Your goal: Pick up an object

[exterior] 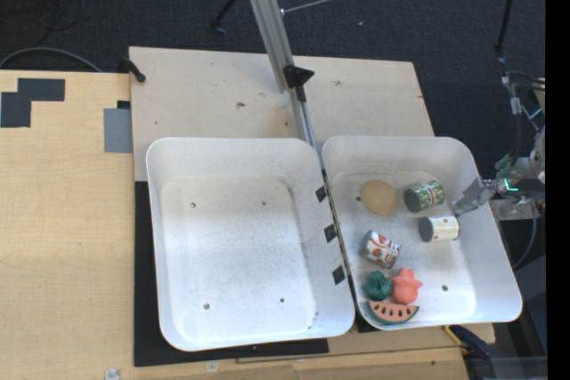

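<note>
- Currently your gripper (470, 196) sits at the right bin (485, 298) rim; I cannot tell its state.
- Descending there, you risk striking the rim or nudging the white cylinder (439, 229) inside.

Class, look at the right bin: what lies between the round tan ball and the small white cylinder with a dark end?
In the camera view, a green-labelled can lies between the tan ball and the white cylinder.

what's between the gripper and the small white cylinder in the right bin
Nothing visible. The gripper sits at the right bin's right rim, and the small white cylinder lies just left and below it. The green can sits off that line.
</note>
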You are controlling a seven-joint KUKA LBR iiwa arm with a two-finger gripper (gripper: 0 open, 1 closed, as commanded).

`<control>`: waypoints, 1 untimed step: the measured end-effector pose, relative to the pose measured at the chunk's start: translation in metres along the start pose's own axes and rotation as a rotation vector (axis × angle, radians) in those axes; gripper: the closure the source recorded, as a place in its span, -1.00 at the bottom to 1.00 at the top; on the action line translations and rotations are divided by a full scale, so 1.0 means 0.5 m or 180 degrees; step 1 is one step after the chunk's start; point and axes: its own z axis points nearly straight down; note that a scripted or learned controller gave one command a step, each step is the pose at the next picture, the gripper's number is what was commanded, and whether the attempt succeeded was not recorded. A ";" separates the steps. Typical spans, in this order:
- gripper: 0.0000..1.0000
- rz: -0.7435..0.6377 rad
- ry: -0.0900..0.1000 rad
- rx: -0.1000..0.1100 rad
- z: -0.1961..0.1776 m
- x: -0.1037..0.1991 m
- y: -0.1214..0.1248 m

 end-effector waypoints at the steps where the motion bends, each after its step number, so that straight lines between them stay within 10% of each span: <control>1: -1.00 0.0001 0.0006 0.0014 0.094 0.018 -0.001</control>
